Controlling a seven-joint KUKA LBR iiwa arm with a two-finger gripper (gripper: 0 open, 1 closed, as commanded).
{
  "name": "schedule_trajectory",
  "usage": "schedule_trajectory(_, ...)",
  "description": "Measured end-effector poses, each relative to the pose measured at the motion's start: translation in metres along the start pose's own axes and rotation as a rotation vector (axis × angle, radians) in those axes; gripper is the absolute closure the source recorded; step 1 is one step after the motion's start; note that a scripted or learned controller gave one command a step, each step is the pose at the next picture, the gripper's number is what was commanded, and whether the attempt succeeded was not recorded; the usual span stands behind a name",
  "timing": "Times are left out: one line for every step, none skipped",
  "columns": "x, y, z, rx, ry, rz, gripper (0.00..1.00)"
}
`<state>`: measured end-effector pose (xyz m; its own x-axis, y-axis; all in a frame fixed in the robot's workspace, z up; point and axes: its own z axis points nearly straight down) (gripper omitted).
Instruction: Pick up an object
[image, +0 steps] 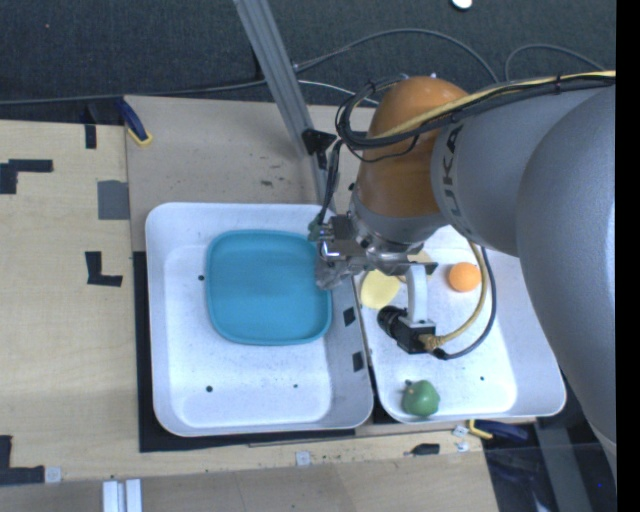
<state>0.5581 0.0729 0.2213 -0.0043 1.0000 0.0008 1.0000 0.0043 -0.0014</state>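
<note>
Blue plastic fills much of the left bin (180, 400): a shallow rounded-square tray (265, 287) lying flat toward that bin's far right side, its right edge close to the wall shared with the right bin (520, 385). My arm (520, 150) comes in from the right, grey, with the orange band (410, 140) bulging above my wrist. My fingers (335, 262) sit low over the divide between the two bins, right at the blue tray's upper right corner; from this angle the wrist covers them, so I cannot tell how they stand or whether anything is between them.

In the right bin, a pale yellow flat piece (380, 290) lies just beside my wrist, partly tucked under it. An orange ball (462, 277) rests near it, farther right. A green rounded object (420, 397) sits by the bin's near edge, well apart from the others. A black fitting with a yellow hose (410, 333) hangs off my wrist above the bin floor, between the yellow piece and the green object. Both bins rest on the tan desk (60, 330).
</note>
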Motion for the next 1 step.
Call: schedule_trajectory(-0.0024,0.0004,-0.0003,-0.001,-0.001,0.004,0.00)
